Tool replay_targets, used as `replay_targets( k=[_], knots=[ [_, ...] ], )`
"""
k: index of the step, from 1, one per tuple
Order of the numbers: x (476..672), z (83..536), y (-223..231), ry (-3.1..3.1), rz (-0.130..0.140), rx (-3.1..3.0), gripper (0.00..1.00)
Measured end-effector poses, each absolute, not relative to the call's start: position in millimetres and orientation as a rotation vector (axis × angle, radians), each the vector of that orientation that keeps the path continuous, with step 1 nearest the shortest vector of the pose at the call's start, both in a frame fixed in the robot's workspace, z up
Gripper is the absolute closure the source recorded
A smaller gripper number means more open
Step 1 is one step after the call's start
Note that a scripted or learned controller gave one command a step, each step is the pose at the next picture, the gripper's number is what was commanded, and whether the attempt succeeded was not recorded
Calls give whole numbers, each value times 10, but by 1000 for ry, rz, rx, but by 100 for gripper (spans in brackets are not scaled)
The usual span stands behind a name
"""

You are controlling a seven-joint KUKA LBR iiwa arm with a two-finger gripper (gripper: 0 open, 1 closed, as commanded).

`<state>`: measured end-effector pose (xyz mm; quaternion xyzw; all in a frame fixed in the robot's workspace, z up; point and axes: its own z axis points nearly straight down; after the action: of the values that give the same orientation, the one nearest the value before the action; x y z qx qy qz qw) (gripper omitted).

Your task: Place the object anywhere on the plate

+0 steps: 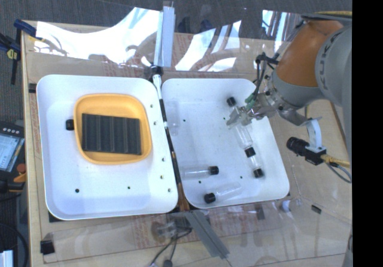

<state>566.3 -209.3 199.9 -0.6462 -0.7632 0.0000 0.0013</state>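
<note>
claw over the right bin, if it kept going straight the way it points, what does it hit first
The claw points left and down into the right bin. Nothing lies right ahead of it, so it would probably meet the bin's bare white floor first. The clear vial sits just beside that line; depth is unclear.

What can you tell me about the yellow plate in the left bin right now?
The yellow plate is a rounded-rectangle dish with a raised rim, plastic by its look, lying flat in the upper middle of the left bin. A dark ribbed rectangular insert covers most of its floor. A small black piece sits at its left edge; whether they touch is unclear. The gripper is over the right bin.
</note>
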Motion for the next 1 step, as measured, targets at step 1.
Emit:
replay_targets(
  k=[1],
  knots=[
    [5664,1999,-2092,-2396,0,-2028,0]
  ],
)
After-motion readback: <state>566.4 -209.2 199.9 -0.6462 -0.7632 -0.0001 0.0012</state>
